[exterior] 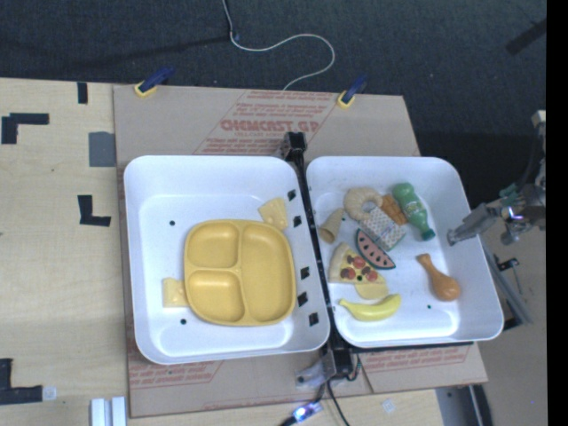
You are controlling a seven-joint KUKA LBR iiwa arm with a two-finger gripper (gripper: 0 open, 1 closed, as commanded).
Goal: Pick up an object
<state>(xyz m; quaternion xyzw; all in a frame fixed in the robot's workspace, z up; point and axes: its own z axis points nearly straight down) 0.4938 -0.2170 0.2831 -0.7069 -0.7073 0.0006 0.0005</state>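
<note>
While gripper (461,232) hangs at right bin (475,327) rim, fingers' state unclear; toys clustered, drumstick (438,278) nearest, descent risks clipping rim.

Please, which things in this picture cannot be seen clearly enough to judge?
- Gripper, camera view: small and blurred at the right bin's edge; what its tip is doing cannot be read.
- Pizza slice: partly covered by the watermelon slice.
- Cheese piece in the left bin: partly tucked under the yellow tray.
</note>
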